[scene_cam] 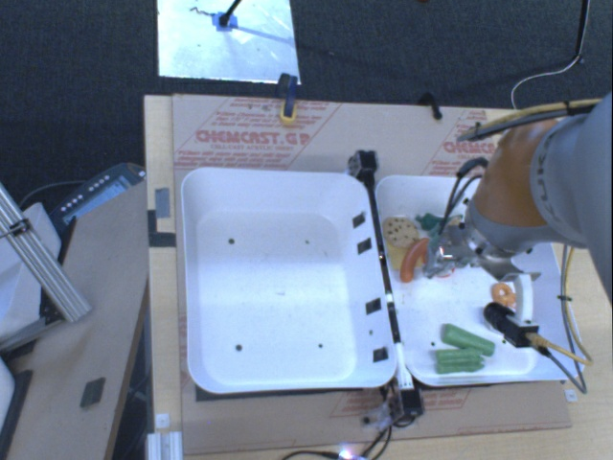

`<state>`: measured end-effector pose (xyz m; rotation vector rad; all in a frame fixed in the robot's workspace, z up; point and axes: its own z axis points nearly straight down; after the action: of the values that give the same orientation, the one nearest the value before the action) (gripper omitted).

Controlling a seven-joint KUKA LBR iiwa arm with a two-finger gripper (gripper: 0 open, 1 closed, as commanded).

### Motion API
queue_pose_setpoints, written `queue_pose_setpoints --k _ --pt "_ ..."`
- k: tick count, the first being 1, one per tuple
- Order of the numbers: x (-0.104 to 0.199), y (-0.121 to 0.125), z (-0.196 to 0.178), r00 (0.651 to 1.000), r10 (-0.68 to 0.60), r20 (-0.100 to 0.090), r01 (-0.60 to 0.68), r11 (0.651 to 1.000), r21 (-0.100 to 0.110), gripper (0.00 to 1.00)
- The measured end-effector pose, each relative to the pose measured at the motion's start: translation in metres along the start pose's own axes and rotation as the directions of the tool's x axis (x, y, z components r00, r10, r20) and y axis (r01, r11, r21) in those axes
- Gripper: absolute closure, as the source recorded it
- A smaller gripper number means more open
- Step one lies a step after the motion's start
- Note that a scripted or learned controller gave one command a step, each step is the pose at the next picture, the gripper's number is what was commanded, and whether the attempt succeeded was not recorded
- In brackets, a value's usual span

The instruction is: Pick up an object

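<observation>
Camera view from above: the grey arm's two-finger gripper (439, 260) hangs low in the right shallow white bin (536, 367), just beside a curved red-orange piece (414, 259) and a tan speckled cookie-like disc (398, 228). Whether its jaws are open or closed cannot be told. Two green oblong pieces (463, 349) lie nearer the front wall.

Even, bright light (slightly soft)

My one camera sits fixed above the bench (316, 127), looking down at a slant from moderate height; both bins lie in frame, the left bin (278, 276) well beyond the gripper (442, 260).
</observation>
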<state>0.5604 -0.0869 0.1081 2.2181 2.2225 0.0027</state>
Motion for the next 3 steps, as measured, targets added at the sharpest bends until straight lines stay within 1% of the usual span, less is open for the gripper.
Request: queue_pose_setpoints --k 1,2,3 --pt "-0.007 -0.05 0.025 1.0 0.003 -0.001 -0.003 1.0 0.006 1.0" --pt "0.08 0.033 -0.084 1.0 -0.013 -0.002 0.013 1.0 -0.015 1.0" --pt "0.09 -0.058 -0.076 1.0 0.001 -0.002 -0.001 1.0 0.007 1.0"
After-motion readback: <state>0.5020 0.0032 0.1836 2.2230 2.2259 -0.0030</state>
